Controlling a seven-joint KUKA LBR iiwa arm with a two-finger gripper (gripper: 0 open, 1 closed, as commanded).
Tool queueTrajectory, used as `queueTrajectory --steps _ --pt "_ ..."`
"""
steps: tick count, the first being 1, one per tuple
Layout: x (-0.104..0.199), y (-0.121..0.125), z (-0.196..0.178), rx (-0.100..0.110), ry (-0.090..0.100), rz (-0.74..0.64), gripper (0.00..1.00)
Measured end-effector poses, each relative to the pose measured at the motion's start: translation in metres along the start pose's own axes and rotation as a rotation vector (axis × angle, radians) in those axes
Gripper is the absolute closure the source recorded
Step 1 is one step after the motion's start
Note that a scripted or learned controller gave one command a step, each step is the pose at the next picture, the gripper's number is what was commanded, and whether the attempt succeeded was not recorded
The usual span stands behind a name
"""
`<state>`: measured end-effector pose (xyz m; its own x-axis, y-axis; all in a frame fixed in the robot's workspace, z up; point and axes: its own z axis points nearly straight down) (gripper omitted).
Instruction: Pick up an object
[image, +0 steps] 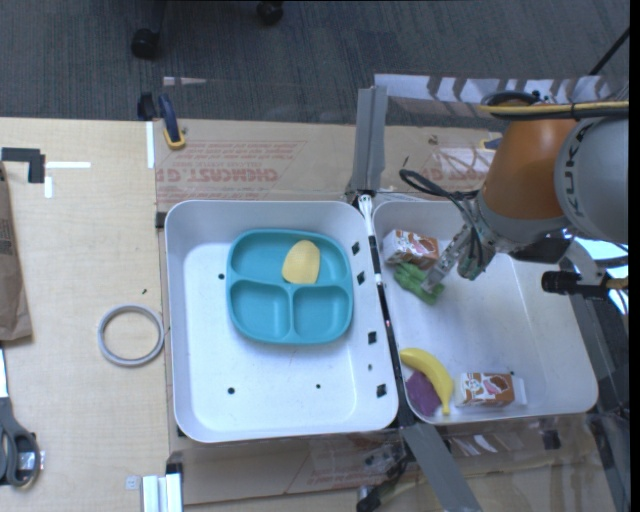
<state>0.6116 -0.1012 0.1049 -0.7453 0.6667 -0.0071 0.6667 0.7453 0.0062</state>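
Claw (458, 262), upper right of frame, hangs over right bin (540, 340) w/ fingers apart, nothing betw. them, just beside green object (416, 279) and snack packet (411, 246). Banana (430, 373) lies lower right. Blue tray (290, 300), left bin, holds yellow item (301, 262).

Gripper (452, 268) low in right bin (545, 345), beside green object (417, 279) (touching unclear); banana (430, 372) well apart.

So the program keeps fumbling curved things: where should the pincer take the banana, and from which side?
Probably the middle of the banana, coming straight down from above. It lies flat in the right bin, running diagonally, so the pincer should close across its narrow width. Its lower end rests on a purple item, so the middle looks like the clearer spot.
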Motion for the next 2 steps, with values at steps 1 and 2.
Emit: queueTrajectory --steps 1,2 --pt "0.01 0.052 -0.087 0.008 0.005 0.364 1.0" --pt "0.009 0.057 -0.127 0.009 0.003 0.525 1.0"
